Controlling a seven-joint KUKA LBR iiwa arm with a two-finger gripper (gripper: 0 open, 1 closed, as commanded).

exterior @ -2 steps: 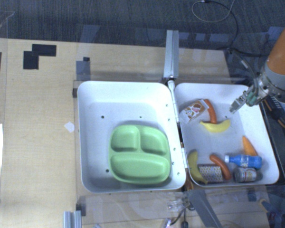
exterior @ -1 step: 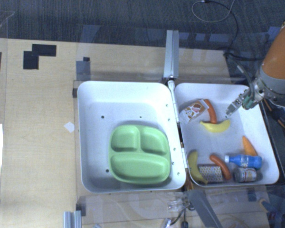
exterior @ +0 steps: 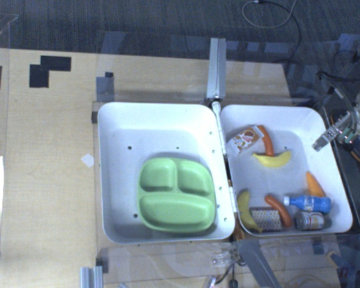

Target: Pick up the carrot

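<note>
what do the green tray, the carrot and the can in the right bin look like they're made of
Green tray: probably moulded plastic, matte, with rounded compartment edges and uniform colour. Carrot: looks like smooth toy plastic, evenly orange, though too small to rule out a real one. Can: likely metal with a printed label, going by its greyish sheen; details are too small to confirm.

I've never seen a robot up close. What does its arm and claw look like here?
At the camera view's right edge the gripper is a small grey metal piece with slim fingers, one dark-tipped. Behind it sits pale grey hardware with a touch of orange, and dark cables run nearby.
</note>
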